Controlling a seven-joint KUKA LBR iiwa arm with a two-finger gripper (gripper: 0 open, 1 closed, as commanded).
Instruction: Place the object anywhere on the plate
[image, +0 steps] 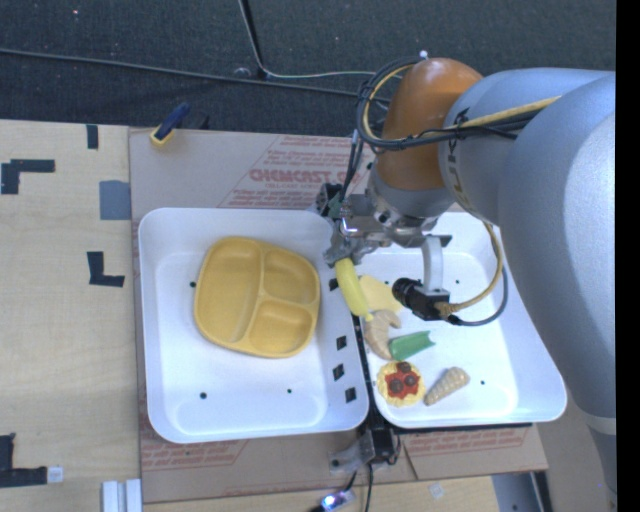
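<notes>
Nearest us in the right bin (520, 400), we see a small pizza (400, 383), a cone (446, 384) and a green piece (410, 345). Above them, a yellow banana (352, 288), slim and slightly curved, hangs over the bins' shared edge, its upper end grasped by the gripper (347, 260) fingers. Leftward, the yellow compartment plate (257, 297) lies in the left bin (165, 330).

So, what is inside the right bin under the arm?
In the right bin lie a banana, a green piece, a small pizza and a cone. The arm covers the bin's far part.
</notes>
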